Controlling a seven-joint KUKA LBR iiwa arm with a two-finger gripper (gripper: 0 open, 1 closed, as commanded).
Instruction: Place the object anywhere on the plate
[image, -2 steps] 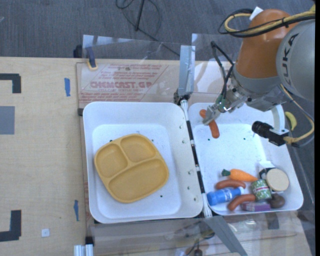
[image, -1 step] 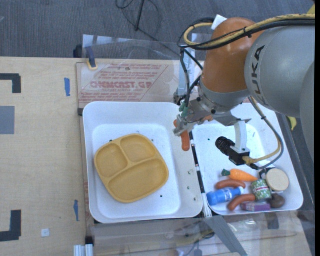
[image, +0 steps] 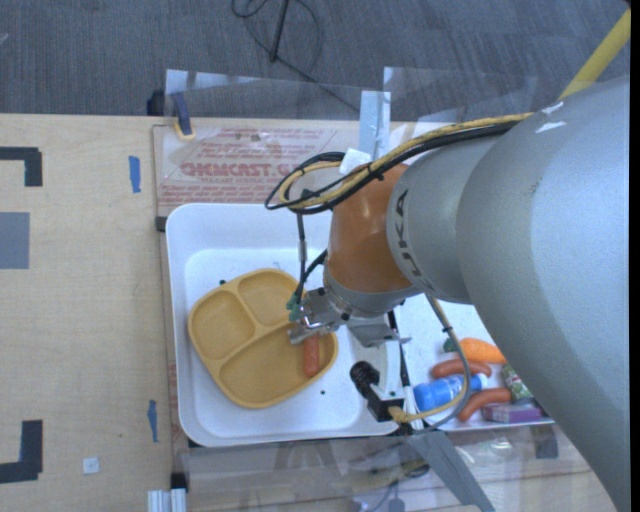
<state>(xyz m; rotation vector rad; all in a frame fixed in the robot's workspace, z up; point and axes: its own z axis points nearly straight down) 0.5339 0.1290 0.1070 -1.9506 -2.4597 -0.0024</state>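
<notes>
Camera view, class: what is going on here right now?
A grey robot arm with an orange band reaches in over the left white bin. Its end effector hangs above a yellow divided plate. A small orange-red sausage-like object lies on the plate's large compartment, just below the end effector. More toy items, including a blue bottle, sit in the right bin.

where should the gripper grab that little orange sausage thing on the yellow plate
Grip the sausage across its narrow middle, coming straight down from above. It lies flat and nearly lengthwise up-down in the camera view, at the right edge of the yellow plate, so its long sides are the likely faces to close on. The gripper hangs just above its upper end.
</notes>
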